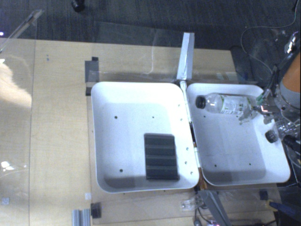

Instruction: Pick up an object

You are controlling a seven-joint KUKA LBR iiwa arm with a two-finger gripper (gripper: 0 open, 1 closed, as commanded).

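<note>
A clear plastic bottle [225,103] with a black cap lies on its side at the back of the right bin [235,168], cap pointing left. A black ribbed block [161,157] lies flat in the front part of the left bin [117,126]. My gripper [257,108] reaches in from the right edge and sits low at the bottle's right end, close against its base. The grey wrist and orange band rise behind it at the right.
The two white bins meet at a central rim [192,135]. A metal bar [186,55] stands behind that joint. Cables and arm hardware [277,133] crowd the right bin's right wall. A transparent panel covers the bench at the left.
</note>
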